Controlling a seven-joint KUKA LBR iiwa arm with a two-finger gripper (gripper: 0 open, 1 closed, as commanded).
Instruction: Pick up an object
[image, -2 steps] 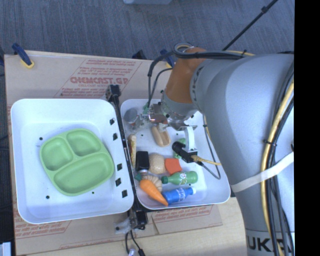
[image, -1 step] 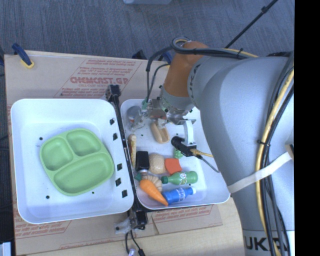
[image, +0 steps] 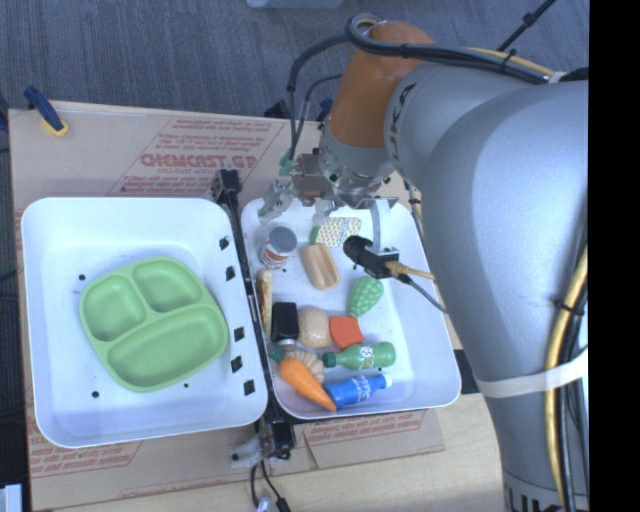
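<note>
1. The gripper (image: 312, 205) hangs over the far edge of the right bin (image: 432, 345), at the end of the grey arm (image: 470, 150) that comes in from the right; whether it is spread or pressed together cannot be told from this slant, and nothing is seen pinched in it.
2. Just below it, near the bin's far edge, lie a white checkered piece (image: 345, 228), a tan bun (image: 320, 266) and a small can with a grey lid (image: 279, 245); the can sits towards the far left corner.
3. Nearer the middle of the bin a green knobbly fruit (image: 365, 296) lies towards the right edge; a pale yellow stick (image: 265, 290) runs along the left edge.
4. Further towards the near edge sit a black block (image: 285, 320), a beige lump (image: 314, 326) touching it, and an orange-red block (image: 346, 331) just beside the lump.
5. Along the near edge lie a green bottle (image: 362, 356), a blue bottle (image: 356, 389) and a carrot (image: 304, 384); the carrot's tip points at the near edge.
6. The left bin (image: 50, 250) holds a green divided plate (image: 155, 322), lying flat near its middle.
7. Both bins rest on cardboard (image: 190, 155) with red print; a blue and yellow clamp (image: 46, 110) grips its far left corner.
</note>
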